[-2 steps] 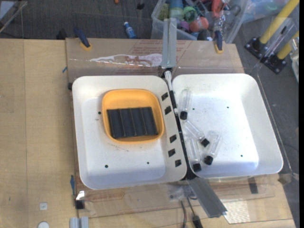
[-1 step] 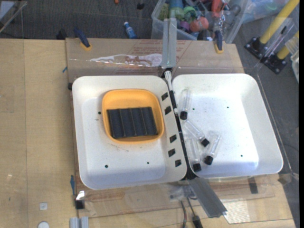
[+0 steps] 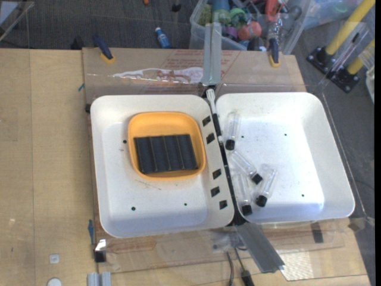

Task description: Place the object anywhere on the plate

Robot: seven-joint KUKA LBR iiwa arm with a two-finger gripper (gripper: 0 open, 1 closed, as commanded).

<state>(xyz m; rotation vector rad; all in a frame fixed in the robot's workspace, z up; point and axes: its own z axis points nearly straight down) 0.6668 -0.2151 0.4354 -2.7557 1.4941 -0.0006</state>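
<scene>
In the right bin [image 3: 309, 159], several clear vials with black caps [image 3: 253, 180] lie clustered against the left wall, their long axes splayed in differing diagonals; one more lies farther back, running roughly front to back. In the left bin [image 3: 113, 213] sits an orange plate [image 3: 137, 127] bearing a dark ribbed block [image 3: 165, 154]. No writing is readable.

wooden worktop [image 3: 41, 159], bearing two shallow white bins side by side: left bin [image 3: 113, 213], right bin [image 3: 309, 130], their inner rims touching along a row of black clips [image 3: 215, 174]. beyond the worktop's far edge: clear plastic tub [image 3: 250, 11] of mixed coloured toys, blue-capped marker [image 3: 161, 37] on the dark floor, yellow pole [image 3: 354, 19] leaning at upper right. brown tape patch [image 3: 158, 73] behind the left bin.
</scene>
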